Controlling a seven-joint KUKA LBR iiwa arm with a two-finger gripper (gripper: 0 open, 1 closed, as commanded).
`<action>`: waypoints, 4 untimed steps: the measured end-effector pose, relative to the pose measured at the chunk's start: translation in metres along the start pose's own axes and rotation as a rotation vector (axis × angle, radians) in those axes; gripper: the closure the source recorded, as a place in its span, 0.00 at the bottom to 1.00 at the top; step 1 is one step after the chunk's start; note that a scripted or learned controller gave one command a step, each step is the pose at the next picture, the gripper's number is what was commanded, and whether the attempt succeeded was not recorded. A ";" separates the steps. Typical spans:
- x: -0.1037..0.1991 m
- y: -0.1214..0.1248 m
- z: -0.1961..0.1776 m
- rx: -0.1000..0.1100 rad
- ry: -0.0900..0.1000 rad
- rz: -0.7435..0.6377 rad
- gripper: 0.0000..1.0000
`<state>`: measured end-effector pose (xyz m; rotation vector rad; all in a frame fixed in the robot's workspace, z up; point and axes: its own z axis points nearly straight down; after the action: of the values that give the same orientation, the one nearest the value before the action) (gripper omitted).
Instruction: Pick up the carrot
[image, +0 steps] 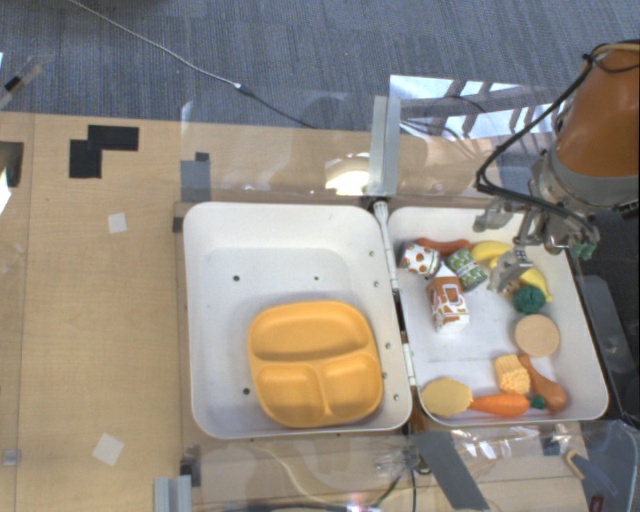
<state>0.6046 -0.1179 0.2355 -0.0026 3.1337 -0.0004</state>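
The carrot (498, 405), orange with a small green top at its right end, lies along the front wall of the right bin (590, 345). It rests between a pale yellow rounded piece (447, 397) on its left and a brown drumstick (547, 386) on its right. My gripper (512, 268) hangs over the back of the same bin, near a yellow banana (489, 252) and a green and yellow vegetable (530, 292). It is well behind the carrot, and nothing shows held in it.
Also in the right bin are a red and white carton (449, 304), a green can (465, 268), a tan disc (537, 336) and a yellow block (512, 375). The left bin (215, 300) holds a yellow divided plate (315, 360). A metal post (381, 150) stands behind the bins.
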 end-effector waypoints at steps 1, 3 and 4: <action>0.081 -0.030 0.018 0.002 0.000 0.104 0.00; 0.114 0.002 0.145 0.003 -0.009 0.139 0.00; 0.110 0.003 0.132 0.003 -0.017 0.133 1.00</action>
<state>0.4957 -0.1148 0.1024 0.2042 3.1100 -0.0038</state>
